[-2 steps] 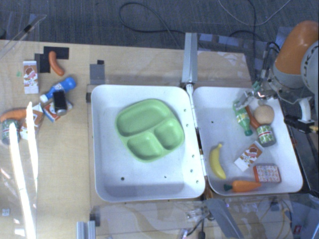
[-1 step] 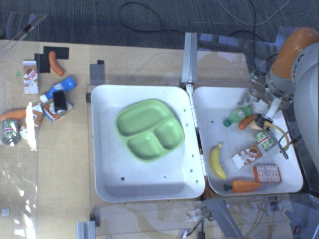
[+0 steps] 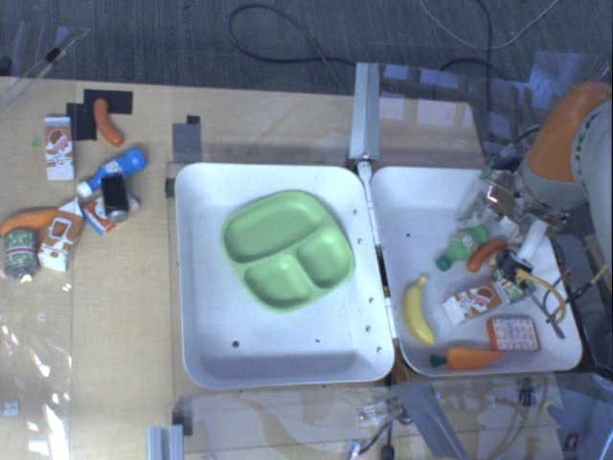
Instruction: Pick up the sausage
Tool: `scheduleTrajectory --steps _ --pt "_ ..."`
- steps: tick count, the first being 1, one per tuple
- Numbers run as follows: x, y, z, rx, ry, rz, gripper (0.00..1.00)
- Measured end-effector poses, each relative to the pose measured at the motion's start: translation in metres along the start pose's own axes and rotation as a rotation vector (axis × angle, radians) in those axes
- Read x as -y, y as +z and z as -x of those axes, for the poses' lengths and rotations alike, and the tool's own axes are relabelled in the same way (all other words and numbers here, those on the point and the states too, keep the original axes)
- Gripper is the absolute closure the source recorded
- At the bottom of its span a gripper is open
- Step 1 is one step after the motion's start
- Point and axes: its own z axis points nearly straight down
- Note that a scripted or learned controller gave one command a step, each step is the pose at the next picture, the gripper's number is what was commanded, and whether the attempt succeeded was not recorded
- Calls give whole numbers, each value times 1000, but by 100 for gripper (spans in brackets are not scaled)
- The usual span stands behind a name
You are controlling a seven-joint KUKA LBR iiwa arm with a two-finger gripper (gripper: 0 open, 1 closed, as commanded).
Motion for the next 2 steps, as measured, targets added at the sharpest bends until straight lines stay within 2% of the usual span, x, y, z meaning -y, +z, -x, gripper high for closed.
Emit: scheduleTrajectory --steps 1,2 --pt "62 -2 20 -1 -185 7 0" --pt "90 -2 44 -3 -60 10 0"
